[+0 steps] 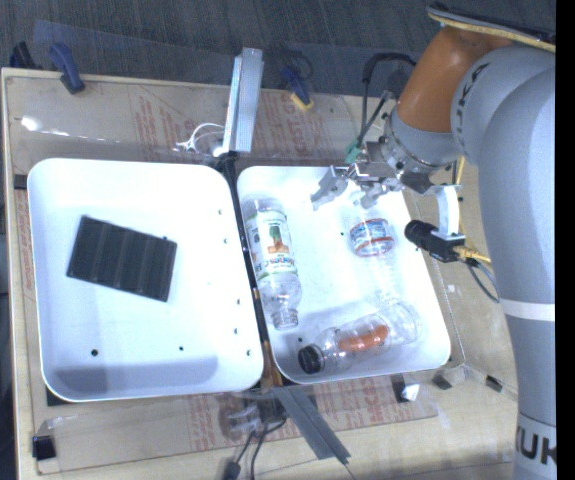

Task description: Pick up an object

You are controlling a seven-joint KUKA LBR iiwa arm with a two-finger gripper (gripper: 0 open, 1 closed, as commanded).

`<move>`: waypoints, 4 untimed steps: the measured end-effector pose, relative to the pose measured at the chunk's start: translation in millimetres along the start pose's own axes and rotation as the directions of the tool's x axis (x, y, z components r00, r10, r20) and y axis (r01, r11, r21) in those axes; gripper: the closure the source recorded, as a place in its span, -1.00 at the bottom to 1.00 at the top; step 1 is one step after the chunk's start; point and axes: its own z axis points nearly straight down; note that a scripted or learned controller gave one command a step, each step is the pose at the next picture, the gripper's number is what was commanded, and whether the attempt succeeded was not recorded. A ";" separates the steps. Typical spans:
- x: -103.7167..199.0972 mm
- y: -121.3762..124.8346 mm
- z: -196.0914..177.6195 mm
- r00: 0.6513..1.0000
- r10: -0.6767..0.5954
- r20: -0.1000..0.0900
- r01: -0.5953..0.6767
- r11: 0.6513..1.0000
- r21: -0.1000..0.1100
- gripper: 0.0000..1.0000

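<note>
Black and ribbed, a flat panel (122, 258) lies alone in the left bin (47, 183). In the right bin (435, 318) we see three clear bottles: one (272, 258) along the divider, one with a black cap (357, 340) near the front wall, and a blue-labelled one (372, 236) just under the gripper (352, 183). Whether its pincer stands apart or together, we cannot tell. Smooth round plastic could roll or slip away. Open floor remains mid-bin; the back rim crowds the wrist.
</note>
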 end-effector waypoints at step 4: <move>-21.2 -1.2 103.1 0.985 -0.170 -0.001 0.170 0.985 -0.002 -1.00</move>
